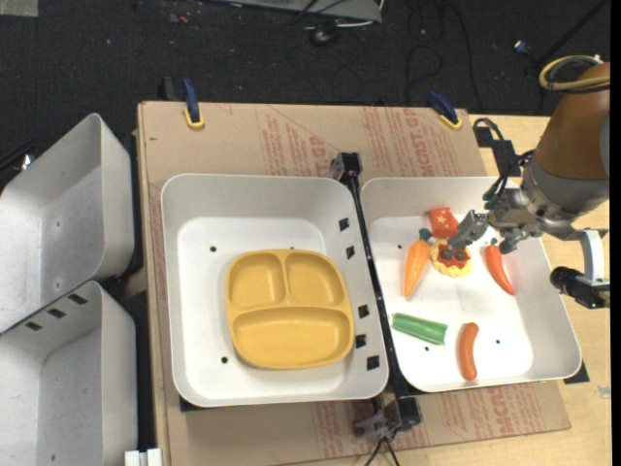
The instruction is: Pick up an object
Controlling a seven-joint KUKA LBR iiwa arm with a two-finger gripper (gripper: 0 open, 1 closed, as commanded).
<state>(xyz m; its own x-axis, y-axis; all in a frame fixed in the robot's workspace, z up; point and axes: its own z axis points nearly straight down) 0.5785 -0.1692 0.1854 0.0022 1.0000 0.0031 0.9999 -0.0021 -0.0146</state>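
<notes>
1. Gripper low in right bin, over yellow-red toy; finger state: cannot tell.
2. Red piece just behind, carrot left, red pepper right.
3. Green bean and sausage nearer front.
4. Yellow divided plate in left bin.

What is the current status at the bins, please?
Gripper low in right bin, over small yellow-red toy; grasp unconfirmed. Carrot and red pepper flank it closely. Yellow tray in left bin.
</notes>
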